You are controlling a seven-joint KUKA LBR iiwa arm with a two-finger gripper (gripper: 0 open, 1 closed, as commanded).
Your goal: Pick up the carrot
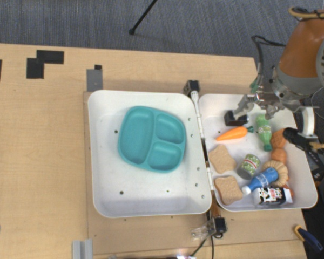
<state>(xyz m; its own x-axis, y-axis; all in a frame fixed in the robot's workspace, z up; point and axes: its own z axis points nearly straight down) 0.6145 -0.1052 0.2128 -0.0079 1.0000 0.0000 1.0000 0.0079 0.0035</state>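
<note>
My tool (252, 110) hangs open and holds nothing, just above the carrot (231, 134), which lies at 12 o'clock in the right bin (309, 196). My arm (308, 47) is cut off at 3 o'clock.

Orange carrot (231, 134) tipped green, teal divided plate (151, 138), white bins (105, 161), green bottle (264, 133), tan bread slices (221, 158), blue bottle (262, 179), black-and-white carton (273, 196).

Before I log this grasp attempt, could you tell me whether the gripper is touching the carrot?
Apart: the camera view shows white bin floor between the gripper and the carrot.
</note>
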